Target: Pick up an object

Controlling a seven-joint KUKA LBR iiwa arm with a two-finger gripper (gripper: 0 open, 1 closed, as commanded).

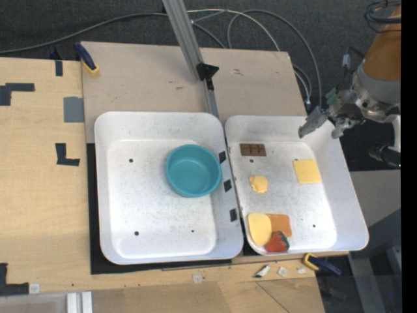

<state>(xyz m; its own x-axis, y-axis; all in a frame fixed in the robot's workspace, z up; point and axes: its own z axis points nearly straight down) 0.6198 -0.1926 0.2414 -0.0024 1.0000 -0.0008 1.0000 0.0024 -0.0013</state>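
My gripper [324, 127] hangs over the back right rim of the right bin [345, 194]. It is open, its two fingers spread, with nothing between them. In that bin lie a brown chocolate-like bar [253, 150], a flat yellow square [306, 171] and a small yellow lump [258, 184]. At the bin's front sit a yellow oval piece [258, 227], an orange slab [281, 223] and a red item [277, 242], all touching. A teal bowl [192, 169] stands upright in the left bin [117, 194]. The yellow square is the object closest to the gripper, below and left of it.
A slanted metal pole [186, 34] rises behind the two bins, ending at the divide between them. Cables [273, 25] loop across the back of the bench. Blue-and-yellow clamps sit at the board's back left corner [87, 59] and front right edge [317, 263].
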